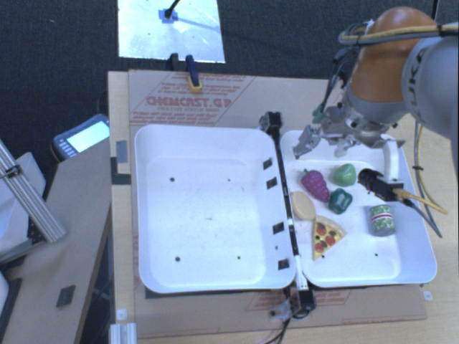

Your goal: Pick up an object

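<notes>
The right bin (373, 265) holds several small things. A purple bunch of grapes (315, 185), a light green pepper (343, 174) and a dark green piece (340, 201) lie close together near its middle. A tan oval piece (304, 206) and a pizza slice (326, 236) sit by its left wall, and a small can (382, 220) stands at the right. My gripper (324, 143) hangs over the bin's far end, just behind the grapes and pepper. It is open, with nothing between its fingers.
The left bin (208, 206) lies beside the right one, with a row of black clips (280, 192) along the shared edge. Both rest on a cardboard sheet (193, 99). A shiny plate (171, 20) lies at the back and a grey device (80, 138) at the left.
</notes>
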Controlling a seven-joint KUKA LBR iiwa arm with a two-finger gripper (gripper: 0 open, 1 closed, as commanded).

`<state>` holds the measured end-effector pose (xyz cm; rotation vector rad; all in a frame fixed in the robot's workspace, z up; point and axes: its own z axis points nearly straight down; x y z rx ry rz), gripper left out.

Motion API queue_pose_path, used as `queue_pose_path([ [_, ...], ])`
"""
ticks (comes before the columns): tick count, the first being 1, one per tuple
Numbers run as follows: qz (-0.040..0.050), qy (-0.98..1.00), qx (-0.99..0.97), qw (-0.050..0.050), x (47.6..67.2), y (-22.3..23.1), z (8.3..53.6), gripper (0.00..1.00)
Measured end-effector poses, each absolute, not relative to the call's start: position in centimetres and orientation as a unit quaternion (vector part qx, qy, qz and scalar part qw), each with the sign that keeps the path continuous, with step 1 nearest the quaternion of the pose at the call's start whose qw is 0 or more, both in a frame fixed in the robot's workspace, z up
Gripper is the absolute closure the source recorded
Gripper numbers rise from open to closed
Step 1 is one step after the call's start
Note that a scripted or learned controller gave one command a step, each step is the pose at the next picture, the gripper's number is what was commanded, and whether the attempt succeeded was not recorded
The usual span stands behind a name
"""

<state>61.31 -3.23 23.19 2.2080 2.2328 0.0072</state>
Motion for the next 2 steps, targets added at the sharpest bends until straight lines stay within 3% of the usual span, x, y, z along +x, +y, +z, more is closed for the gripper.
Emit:
queue_pose_path([
  [1,-0.0016,0.705,0.709,0.001,56.7,-10.1,22.5,0.0],
  [2,0.0013,0.708,0.706,0.002,57.1,-9.6,23.7,1.0],
])
